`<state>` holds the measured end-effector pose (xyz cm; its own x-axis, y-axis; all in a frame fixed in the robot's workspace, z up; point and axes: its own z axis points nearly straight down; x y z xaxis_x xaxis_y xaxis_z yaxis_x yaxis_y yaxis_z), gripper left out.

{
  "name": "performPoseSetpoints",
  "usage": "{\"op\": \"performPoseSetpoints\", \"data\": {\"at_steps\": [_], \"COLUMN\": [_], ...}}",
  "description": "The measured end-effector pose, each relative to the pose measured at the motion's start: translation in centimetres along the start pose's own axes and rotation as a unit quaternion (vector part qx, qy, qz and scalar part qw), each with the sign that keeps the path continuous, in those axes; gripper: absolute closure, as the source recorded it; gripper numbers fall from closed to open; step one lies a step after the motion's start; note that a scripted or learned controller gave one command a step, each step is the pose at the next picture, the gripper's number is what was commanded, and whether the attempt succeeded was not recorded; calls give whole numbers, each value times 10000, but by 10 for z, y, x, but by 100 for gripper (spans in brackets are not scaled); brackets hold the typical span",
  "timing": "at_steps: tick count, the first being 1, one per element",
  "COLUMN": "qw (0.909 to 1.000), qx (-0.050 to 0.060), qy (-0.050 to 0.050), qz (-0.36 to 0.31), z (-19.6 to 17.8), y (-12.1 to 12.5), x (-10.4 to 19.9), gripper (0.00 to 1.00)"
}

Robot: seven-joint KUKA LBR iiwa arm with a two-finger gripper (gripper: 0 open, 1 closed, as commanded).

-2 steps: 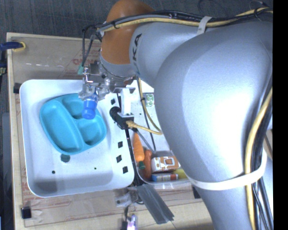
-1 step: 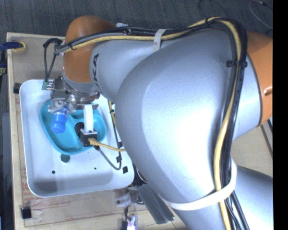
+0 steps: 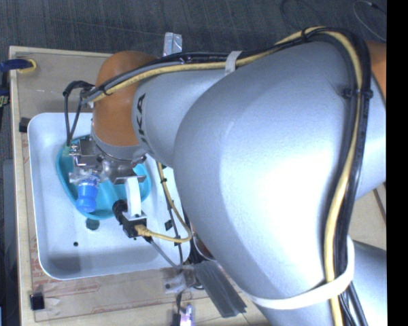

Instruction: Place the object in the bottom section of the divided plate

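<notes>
A translucent blue divided plate (image 3: 137,185) lies in the left white bin (image 3: 54,250), mostly covered by the wrist. My gripper (image 3: 86,179) hangs over the plate's left part, below the orange band (image 3: 119,107). A small bright blue rounded object (image 3: 87,196) sits right at the gripper's tip, over the plate's lower left edge; whether it is held or resting on the plate is unclear. The plate's dividers are hidden under the gripper.
A small dark object (image 3: 92,224) lies on the bin floor just below the plate. The grey arm (image 3: 272,168) covers the right bin and most of the bench. Blue clamps (image 3: 13,65) sit at the bench's top left corner.
</notes>
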<state>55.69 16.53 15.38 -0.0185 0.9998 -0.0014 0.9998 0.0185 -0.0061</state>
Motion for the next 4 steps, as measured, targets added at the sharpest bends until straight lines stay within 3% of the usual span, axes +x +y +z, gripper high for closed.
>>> {"op": "performPoseSetpoints", "data": {"at_steps": [1, 2, 3, 4], "qw": [10000, 9993, 9985, 9475], "qx": [-5, -14, -10, -2], "qy": [0, 7, 6, 4], "qz": [1, 378, 544, 3198], "z": [0, -95, -156, -262], "y": [0, 52, 92, 97], "x": [0, -7, -5, -29], "gripper": [0, 0, 0, 0]}}
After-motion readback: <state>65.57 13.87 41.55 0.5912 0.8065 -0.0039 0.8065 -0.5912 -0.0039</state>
